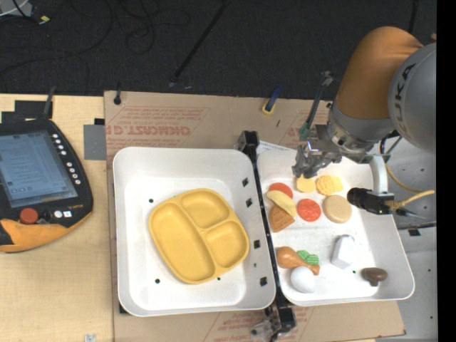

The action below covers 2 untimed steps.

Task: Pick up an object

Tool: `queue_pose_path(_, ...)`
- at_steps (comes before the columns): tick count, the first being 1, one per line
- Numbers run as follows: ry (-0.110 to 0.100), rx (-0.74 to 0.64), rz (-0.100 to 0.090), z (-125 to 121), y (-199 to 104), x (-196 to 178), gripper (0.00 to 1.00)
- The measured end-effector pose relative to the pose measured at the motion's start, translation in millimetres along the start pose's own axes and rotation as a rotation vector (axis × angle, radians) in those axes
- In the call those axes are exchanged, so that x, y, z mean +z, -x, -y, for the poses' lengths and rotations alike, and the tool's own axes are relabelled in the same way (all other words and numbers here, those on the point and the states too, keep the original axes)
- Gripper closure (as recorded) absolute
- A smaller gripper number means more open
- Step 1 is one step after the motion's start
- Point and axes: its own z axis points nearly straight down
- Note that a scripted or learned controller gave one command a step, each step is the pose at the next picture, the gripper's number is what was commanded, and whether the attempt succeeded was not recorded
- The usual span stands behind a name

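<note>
Worktop (64,276): tan surface w/ cardboard sheet (178,120) under two white bins side by side.

Left bin (135,169): 1 item, a yellow divided plate (197,234), three compartments, lying flat, roughly centred.

Right bin (388,251): approx. 11 small toy-food pcs.
- Pale yellow round pc (306,184), far end, directly below the tool.
- Yellow ridged pc (329,185), just beside it on the right, touching or nearly so.
- Red pc (280,189), near the divider edge.
- Yellow wedge (282,202) and brown cone-like pc (281,219), touching, just under the red pc.
- Red-orange disc (308,210), mid-bin.
- Tan round pc (337,209), right of the disc.
- Drumstick-shaped brown pc (288,257), w/ green pc (308,257) against it.
- White egg (303,279), near corner, just below the drumstick.
- White angular pc (343,251), apart from the rest.
- Dark brown pc (373,274), by the near right rim.

Arm (385,70): grey w/ orange band, enters from the right, wrist over far end of right bin. Tool (308,168): pointing down at the pale yellow round pc, tips at or just above it; contact not clear. Fingers dark, bunched against shadow: cannot tell if spread or pressed together. Nothing visibly held.

Off-bin: tablet-type pendant (39,180), black/orange, on worktop at left. Black cables on the dark floor beyond.
</note>
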Motion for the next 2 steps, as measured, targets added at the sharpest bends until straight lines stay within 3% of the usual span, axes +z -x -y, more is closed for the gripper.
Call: queue_pose_path(2,-0.001,-0.001,0.000,50,-94,-8,1.00)
